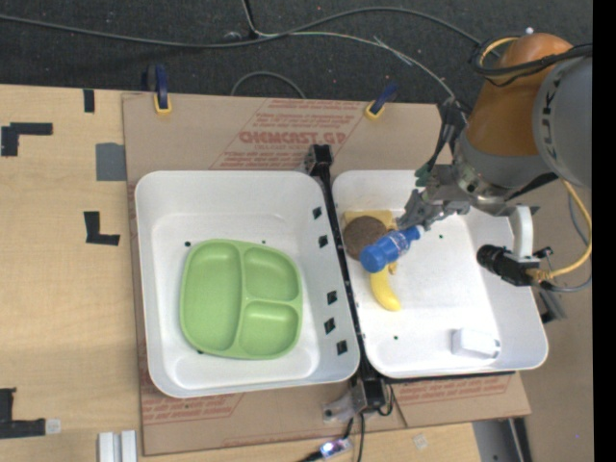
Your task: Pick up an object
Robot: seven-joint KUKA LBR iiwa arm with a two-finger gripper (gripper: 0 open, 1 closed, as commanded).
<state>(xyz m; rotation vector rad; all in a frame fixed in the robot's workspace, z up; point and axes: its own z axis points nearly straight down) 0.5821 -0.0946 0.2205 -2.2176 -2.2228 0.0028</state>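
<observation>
1. Writing: the cardboard sheet (279, 128) under both bins carries red print reading approx. "CHEMCAST G.P."; smaller red lines near it are too small to read. Letters on the arm (539, 114) at the frame's right edge are cut off, not legible.

2. Hidden / unclear:
- Hand (421, 212) sits over the right bin (500, 340), at its upper-left part. Fingertips merge with the blue bottle (389, 248) from this angle; cannot tell whether the hand is wide, narrow, or gripping.
- Blue bottle lies tilted, upper end at the hand, lower end over the banana (385, 292), covering part of it.
- Brown round object (363, 233) just left of the bottle, touching or overlapping it; its type is hard to make out.
- Small white block (472, 343) near the right bin's lower-right corner, low contrast vs. the bin floor.

3. Count:
- White bins: 2, side by side. Left bin (159, 210) holds 1 green divided plate (241, 298), 3 compartments.
- Right bin: 4 items (bottle, banana, brown object, white block).
- Blue-and-yellow clamps: 2, at the cardboard's top edge: (160, 89) and (382, 101).
- Black tape marks on the bench (58, 287): several, left side.
</observation>
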